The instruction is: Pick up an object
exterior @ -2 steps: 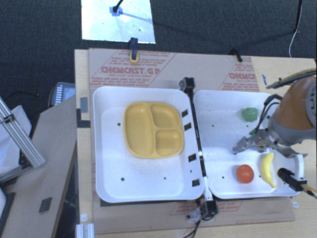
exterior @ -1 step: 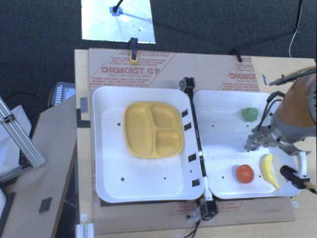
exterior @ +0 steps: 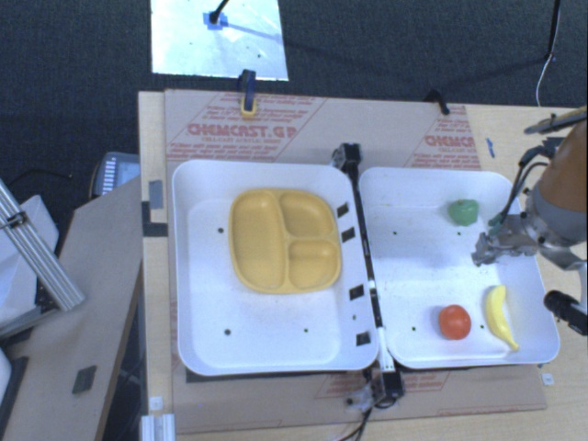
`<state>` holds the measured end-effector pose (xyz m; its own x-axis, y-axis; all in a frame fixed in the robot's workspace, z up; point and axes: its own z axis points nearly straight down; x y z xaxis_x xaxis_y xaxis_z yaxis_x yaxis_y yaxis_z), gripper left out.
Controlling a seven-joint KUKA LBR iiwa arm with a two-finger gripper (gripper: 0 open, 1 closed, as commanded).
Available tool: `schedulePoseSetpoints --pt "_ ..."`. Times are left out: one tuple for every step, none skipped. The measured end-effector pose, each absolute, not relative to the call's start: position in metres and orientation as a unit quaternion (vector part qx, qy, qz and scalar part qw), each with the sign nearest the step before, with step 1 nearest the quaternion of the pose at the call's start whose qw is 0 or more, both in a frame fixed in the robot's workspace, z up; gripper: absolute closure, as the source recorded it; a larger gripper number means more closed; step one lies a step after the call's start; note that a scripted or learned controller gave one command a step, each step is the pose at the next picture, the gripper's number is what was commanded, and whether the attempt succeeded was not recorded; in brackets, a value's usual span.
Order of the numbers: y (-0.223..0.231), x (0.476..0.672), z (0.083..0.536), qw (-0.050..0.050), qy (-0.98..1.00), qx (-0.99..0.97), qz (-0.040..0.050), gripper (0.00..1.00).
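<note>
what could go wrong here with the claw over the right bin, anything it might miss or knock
1. The claw sits between the small green rounded object and the yellow plastic banana, over neither, so a straight descent may grab nothing.
2. The banana lies near the shallow white right bin's right wall; a grasp there could strike the wall.
3. The round red tomato-like ball lies just left of the banana and may roll if bumped.

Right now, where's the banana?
The banana lies in the right bin, near its front right corner, just right of the tomato and below the gripper.
</note>
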<state>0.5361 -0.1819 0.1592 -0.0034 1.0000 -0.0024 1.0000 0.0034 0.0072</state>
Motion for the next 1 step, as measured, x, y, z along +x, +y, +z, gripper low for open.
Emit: schedulePoseSetpoints --pt "-0.1823 0.5377 0.2103 0.003 0.709 0.706 0.0014 1.0"
